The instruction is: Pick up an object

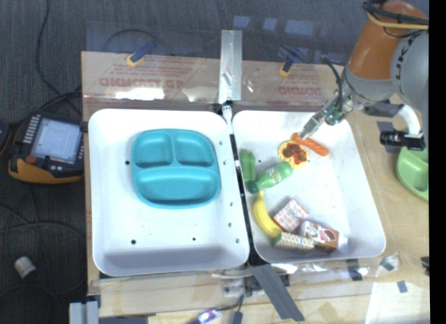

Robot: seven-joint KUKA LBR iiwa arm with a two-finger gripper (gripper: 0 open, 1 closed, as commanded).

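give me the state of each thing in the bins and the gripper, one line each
gripper: low over the right bin, tip at the carrot
carrot: lying flat, by the pizza slice
toy pizza slice: lying flat
green bottle: on its side
cucumber: lying along the bin's left wall
banana: lying flat
two small boxes: lying flat, touching
blue divided plate: right way up in the left bin

Even, diffuse overhead light, moderately bright. Two shallow white plastic bins (167, 260) near overexposed, shadows faint. Glare streaks on the clear plastic sheet over cardboard (174, 82) behind them. Overall soft focus, low resolution; small items smeared.
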